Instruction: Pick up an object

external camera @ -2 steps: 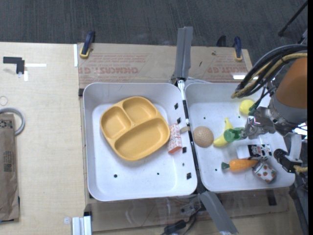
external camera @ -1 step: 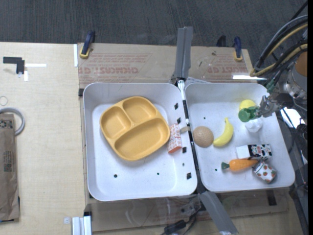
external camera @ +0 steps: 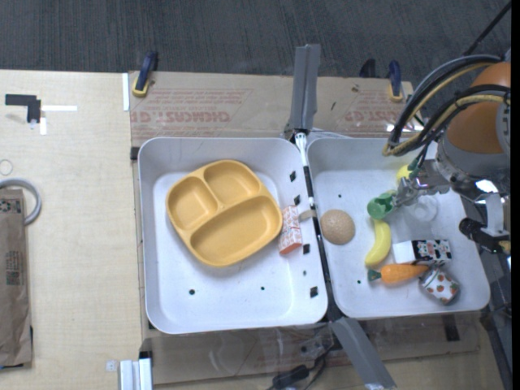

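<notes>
Two shallow white bins sit side by side on a pale wooden bench (external camera: 65,242), with a dark carpeted floor (external camera: 244,15) across the 12 o'clock edge and a sheet of printed brown cardboard (external camera: 219,108) under the bins' far rims. A brown paper bag (external camera: 12,275) lies at 9 o'clock on the bench.

Left bin (external camera: 162,299): smooth moulded plastic with rounded corners. It bears a yellow divided plate (external camera: 223,211), glossy, with three compartments, and a small orange-and-white packet (external camera: 291,230) just beside the plate at its 3 o'clock side, near the wall shared by the bins.

Right bin (external camera: 349,291): a tan, matt, egg-shaped ball (external camera: 337,227) rests near the shared wall. A curved yellow banana (external camera: 379,244) lies at the bin's centre, and an orange carrot (external camera: 400,274) with a green stub lies at the banana's 5 o'clock end. A black-and-white printed box (external camera: 431,250) and a patterned wrapped item (external camera: 440,287) lie towards 4 o'clock.

Arm: the grey arm with its orange band (external camera: 479,120) and black cables enters at 2 o'clock. The gripper (external camera: 406,192) is low over the right bin, just beside a green object (external camera: 379,208) at the banana's 12 o'clock end; whether it touches or grips that object cannot be told, nor whether the claw is spread or closed.
</notes>
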Robot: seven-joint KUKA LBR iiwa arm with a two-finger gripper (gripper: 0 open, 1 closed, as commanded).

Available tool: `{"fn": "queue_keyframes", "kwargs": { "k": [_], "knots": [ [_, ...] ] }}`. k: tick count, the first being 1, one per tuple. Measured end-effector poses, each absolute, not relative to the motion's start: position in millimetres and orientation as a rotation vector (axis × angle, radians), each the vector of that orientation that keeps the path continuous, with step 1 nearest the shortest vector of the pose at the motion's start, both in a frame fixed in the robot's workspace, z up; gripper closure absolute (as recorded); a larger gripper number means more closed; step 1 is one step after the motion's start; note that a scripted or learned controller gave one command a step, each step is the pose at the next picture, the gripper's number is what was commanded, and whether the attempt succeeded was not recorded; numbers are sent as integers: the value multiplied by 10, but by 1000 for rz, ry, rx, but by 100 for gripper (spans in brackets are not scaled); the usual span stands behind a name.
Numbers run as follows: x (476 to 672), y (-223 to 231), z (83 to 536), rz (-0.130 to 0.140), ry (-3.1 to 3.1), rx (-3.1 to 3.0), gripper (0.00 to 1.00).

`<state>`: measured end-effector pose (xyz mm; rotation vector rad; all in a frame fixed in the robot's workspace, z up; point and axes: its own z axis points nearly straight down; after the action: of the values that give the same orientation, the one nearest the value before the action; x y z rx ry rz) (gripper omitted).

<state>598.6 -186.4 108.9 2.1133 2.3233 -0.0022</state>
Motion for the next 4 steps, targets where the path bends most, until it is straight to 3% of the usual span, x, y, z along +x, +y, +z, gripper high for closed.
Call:
{"fn": "queue_keyframes", "kwargs": {
  "k": [1,2,3,4],
  "knots": [
    [5316,-1490,1715,-3,2417,2009,0],
    [5690,-1328,977,10,2387,2022,0],
    [5692,-1339,1068,10,2383,2025,100],
    [6138,-421,1917,-2,2433,1986,100]
  ]
}}
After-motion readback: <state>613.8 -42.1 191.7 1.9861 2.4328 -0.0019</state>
